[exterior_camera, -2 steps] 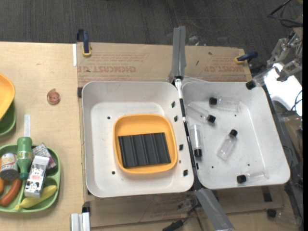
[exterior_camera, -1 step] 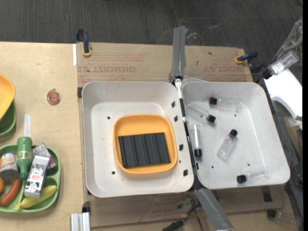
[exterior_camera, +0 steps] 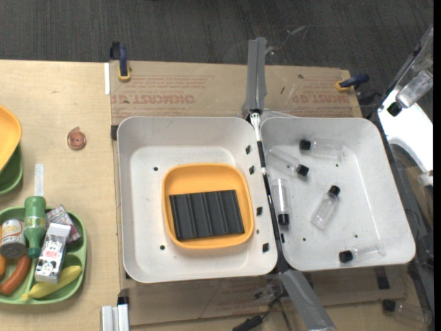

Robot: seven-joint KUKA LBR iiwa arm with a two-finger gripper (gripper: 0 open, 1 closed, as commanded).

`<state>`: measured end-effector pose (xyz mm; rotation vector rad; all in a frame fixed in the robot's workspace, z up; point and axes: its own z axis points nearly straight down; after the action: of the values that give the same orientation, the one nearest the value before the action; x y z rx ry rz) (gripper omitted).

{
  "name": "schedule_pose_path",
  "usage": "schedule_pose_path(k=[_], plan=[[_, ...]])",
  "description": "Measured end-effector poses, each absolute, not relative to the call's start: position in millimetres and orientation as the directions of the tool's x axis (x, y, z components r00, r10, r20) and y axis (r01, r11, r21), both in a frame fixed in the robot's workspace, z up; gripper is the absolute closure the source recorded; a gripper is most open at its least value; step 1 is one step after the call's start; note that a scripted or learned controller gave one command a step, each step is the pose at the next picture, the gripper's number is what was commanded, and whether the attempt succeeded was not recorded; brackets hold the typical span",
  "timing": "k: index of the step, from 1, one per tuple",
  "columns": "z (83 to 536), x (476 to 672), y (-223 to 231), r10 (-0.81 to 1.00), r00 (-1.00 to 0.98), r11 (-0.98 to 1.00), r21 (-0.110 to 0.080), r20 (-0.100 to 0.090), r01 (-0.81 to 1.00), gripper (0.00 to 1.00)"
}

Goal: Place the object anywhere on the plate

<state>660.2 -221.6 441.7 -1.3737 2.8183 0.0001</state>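
Camera view from above the desk (exterior_camera: 55, 95). The gripper (exterior_camera: 406, 95) appears as a pale blurred shape at the upper right edge, outside the right bin (exterior_camera: 393, 185). Whether it is released or clenched cannot be told.

**Task object.** One dark grey ribbed block (exterior_camera: 207, 214) lies flat on one orange plate (exterior_camera: 205, 172), in the left bin (exterior_camera: 138, 185), the bin farther from the gripper and well apart from it. The block is rectangular. Its long axis runs across the plate, one short end towards the gripper's side and the other away from it. Its grooves run crosswise to that axis. The block sits inside the plate's rim, slightly towards the plate's near edge.

**Right bin.** This is the bin nearer the gripper, and it holds five clear vials with black caps:
- one vial (exterior_camera: 313, 145) at the far side;
- a second vial (exterior_camera: 289, 163) just below it;
- a third vial (exterior_camera: 281, 197) lying along the wall shared by the bins;
- a fourth vial (exterior_camera: 325, 209) tilted near the middle;
- a fifth vial (exterior_camera: 358, 255) at the near edge.

**Surroundings.** Two clamps (exterior_camera: 120, 61) (exterior_camera: 351, 83) hold the cardboard sheet (exterior_camera: 179, 95) under the bins. Beyond the left bin, farthest from the gripper, a green plate (exterior_camera: 72, 271) carries toy food.
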Motion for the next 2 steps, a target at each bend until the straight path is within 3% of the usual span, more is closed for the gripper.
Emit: schedule_pose_path(k=[1,2], plan=[[303,580.7,-222,-0.917,-0.400,0.400,0.000,-0.003,-0.917,1.00],[415,660.2,-221,-0.969,-0.245,0.245,-0.003,-0.005,-0.969,1.00]])
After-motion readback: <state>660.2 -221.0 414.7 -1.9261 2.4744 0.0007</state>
